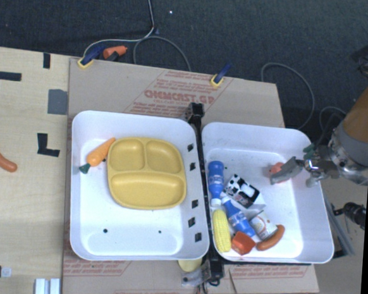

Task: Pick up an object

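On the tabletop (13,225) stood two white bins side by side. The left bin (85,230) held a yellow divided plate (147,173) and, touching its left edge, a toy carrot (98,153). The right bin (303,244) held a pile near its front left corner: a blue bottle (215,179), a corn cob (221,230), a black-and-white toy (242,190), a sausage (270,237) and a red block (242,243). The pincer (285,171) hung over the right bin, apart from the pile; I cannot tell if it was spread or pressed together.
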{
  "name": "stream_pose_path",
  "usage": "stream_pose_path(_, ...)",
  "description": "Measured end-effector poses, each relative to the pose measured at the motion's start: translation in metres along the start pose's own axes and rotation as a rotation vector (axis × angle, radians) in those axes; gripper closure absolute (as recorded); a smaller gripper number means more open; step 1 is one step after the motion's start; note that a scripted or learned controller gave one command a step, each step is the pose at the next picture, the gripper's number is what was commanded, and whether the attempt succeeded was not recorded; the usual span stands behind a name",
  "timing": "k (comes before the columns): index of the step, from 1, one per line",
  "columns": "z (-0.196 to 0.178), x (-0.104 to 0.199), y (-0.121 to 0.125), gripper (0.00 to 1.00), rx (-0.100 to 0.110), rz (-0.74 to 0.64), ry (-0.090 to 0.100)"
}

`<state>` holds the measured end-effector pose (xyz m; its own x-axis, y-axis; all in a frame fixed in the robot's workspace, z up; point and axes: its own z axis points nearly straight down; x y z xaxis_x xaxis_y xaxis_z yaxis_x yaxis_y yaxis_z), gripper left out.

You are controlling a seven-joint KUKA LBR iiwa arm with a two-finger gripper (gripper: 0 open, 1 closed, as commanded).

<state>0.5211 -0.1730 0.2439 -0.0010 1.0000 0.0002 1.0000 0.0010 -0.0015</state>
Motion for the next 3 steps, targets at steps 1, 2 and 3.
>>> stream_pose_path(1,0.143,-0.049,0.026,0.00,-0.011,0.001,-0.006)
stream_pose_path(2,0.157,-0.049,0.069,0.00,-0.004,-0.001,-0.003)
stream_pose_path(3,0.157,-0.001,0.127,0.00,-0.009,-0.006,-0.002)
